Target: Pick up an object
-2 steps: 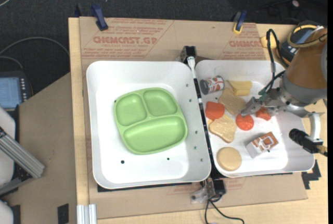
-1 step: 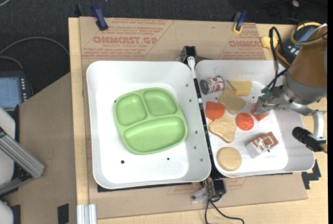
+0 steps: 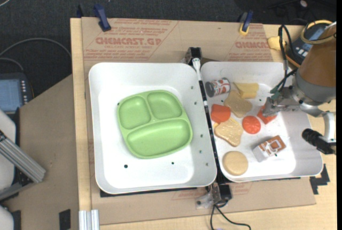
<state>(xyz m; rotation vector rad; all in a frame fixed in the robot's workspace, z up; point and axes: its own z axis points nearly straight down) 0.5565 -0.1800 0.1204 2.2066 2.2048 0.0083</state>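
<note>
In the camera view, the counter [image 3: 160,36] is topped with printed cardboard and carries two shallow white bins side by side. The left bin [image 3: 107,84] holds a green divided plate [image 3: 155,124], lying flat with its three sections facing up.

The right bin [image 3: 299,162] is crowded with small toy foods: a red-and-white can [image 3: 218,86] on its side at the upper left corner, a pale yellow cheese wedge [image 3: 247,89] just beside it, a tan cracker-like piece [image 3: 238,104] below that, an orange tomato [image 3: 220,113], a slice of toast [image 3: 230,132], a red round fruit [image 3: 251,124], a round tan biscuit [image 3: 235,163] near the front wall, and a small grey-and-orange box [image 3: 269,148] — its print too small to read.

The arm [image 3: 320,71] comes in from the right, its orange band partly cut off by the frame edge. The tool [image 3: 272,107] sits low over the right bin, just beside the red round fruit, with a small red piece [image 3: 269,116] at its tip. The fingers blur into the wrist hardware, so I cannot tell whether they are spread or closed, or whether that red piece is gripped.
</note>
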